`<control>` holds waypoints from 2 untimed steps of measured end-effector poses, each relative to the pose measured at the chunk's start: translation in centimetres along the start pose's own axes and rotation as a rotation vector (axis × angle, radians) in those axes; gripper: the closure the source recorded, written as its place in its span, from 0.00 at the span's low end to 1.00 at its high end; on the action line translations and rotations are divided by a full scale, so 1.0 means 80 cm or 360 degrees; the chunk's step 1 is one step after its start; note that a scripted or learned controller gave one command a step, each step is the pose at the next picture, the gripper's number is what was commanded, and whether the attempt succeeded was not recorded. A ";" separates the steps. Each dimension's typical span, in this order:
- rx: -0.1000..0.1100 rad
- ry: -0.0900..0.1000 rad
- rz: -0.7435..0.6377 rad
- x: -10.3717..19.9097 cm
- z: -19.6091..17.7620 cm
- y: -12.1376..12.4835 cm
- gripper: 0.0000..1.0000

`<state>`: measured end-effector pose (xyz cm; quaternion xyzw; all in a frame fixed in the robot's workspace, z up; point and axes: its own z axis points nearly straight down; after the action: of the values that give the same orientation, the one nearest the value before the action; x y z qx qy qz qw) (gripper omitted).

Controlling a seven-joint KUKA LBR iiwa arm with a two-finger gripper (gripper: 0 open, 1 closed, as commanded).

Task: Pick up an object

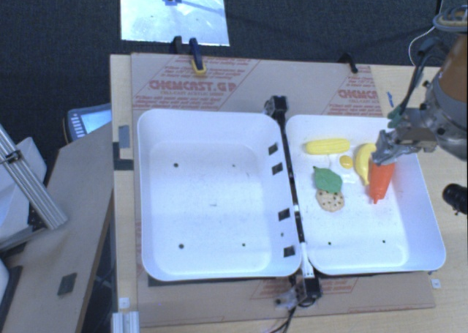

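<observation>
Two white bins sit side by side on the bench, joined along a black clipped seam down the middle. The left bin has bare floor with a few small dark dots. The right bin holds all the objects, bunched in its upper half.

The gripper comes in from the right and sits over the upper right part of the right bin, right on top of the carrot. The carrot's orange body hangs straight below the gripper, its upper end hidden under the metal. Whether the tool is apart, together or clamped on the carrot: cannot tell, the gripper body blocks the contact spot.

Just left of the carrot, touching or nearly touching the gripper, is a banana, curved, yellow. Above and left of it lies a corn cob, yellow, lying flat and crosswise near the bin's back wall. A small yellow piece sits between the corn cob and the banana. Below the corn cob is a green leaf, and just under that, touching its lower edge, a cookie, round, tan with dark specks.

The lower half of the right bin has only floor with a few dark dots. Cardboard with red print lies under both bins.
</observation>
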<state>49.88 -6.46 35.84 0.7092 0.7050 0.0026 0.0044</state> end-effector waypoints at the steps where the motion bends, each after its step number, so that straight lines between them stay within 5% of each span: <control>1: 0.0010 0.0007 -0.0027 0.100 0.006 0.022 1.00; 2: -0.0018 0.0005 -0.0026 0.157 -0.119 0.187 1.00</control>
<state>64.86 6.03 45.50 0.7035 0.7106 0.0076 0.0072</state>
